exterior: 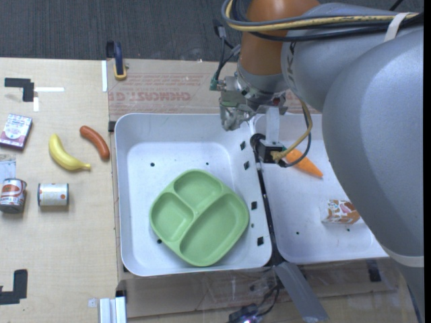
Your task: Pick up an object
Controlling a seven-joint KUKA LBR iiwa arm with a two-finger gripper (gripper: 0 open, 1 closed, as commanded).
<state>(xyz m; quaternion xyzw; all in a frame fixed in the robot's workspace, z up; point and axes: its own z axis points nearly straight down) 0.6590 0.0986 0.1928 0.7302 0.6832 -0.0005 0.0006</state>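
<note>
My gripper hangs over the back right corner of the left bin, close to the wall between the two bins. A green divided plate lies flat in that bin, in front of the gripper and to its left. In the right bin an orange carrot lies near the dividing wall, just right of the gripper. A small white and red packet lies further forward in the same bin, partly under the arm. Nothing shows in the gripper's grasp.
The grey arm covers much of the right bin. On the wooden bench left of the bins lie a banana, a red sausage, two small cans and a small box.
</note>
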